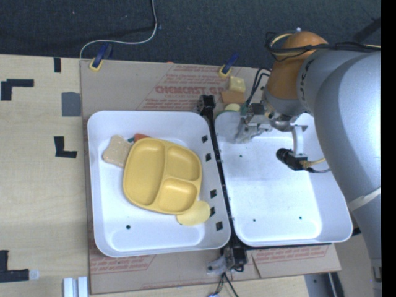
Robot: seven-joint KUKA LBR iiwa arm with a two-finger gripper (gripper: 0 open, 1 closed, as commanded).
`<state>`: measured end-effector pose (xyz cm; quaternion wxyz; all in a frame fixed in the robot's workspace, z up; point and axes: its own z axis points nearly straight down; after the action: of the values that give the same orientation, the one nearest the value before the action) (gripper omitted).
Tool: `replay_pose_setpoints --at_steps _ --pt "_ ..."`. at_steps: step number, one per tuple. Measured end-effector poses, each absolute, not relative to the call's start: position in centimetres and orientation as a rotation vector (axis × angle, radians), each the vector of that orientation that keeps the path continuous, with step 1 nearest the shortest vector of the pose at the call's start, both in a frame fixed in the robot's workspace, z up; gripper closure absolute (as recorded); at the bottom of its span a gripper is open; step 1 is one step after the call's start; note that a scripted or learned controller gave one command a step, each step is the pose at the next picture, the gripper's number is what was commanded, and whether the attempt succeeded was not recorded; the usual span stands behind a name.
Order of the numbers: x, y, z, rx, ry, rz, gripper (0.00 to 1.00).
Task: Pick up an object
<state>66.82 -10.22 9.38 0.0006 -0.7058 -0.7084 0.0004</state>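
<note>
My gripper (pixel 249 127) hangs low over the far left corner of the right bin (pixel 278 228), below the orange-banded wrist (pixel 286 82). Nothing shows in its grasp. A pale green round object (pixel 231 108) lies just beyond that corner, close to the gripper. In the left bin (pixel 105 228) rests a yellow divided tray (pixel 162 175). A beige toast-like piece (pixel 115 151) lies at the tray's left. A pale yellow piece (pixel 195 214) sits at its lower right. A small red and green item (pixel 140 137) peeks out behind the tray.
A tan block with a yellow cube (pixel 234 89) sits on the cardboard behind the bins. Black clips (pixel 206 106) line the divider between the bins. The big grey arm body (pixel 352 116) covers the right bin's right side. A black cable fitting (pixel 291 158) hangs over that bin.
</note>
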Motion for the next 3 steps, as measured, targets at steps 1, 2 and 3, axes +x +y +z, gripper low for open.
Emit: replay_pose_setpoints --at_steps 1,2,3 --pt "66.8 -10.2 9.4 -2.218 -2.225 0.001 0.00" --pt "66.7 -9.7 8.4 -2.220 -2.222 0.007 0.00" --pt "66.9 -16.0 17.9 -2.229 -2.224 -0.004 0.00"
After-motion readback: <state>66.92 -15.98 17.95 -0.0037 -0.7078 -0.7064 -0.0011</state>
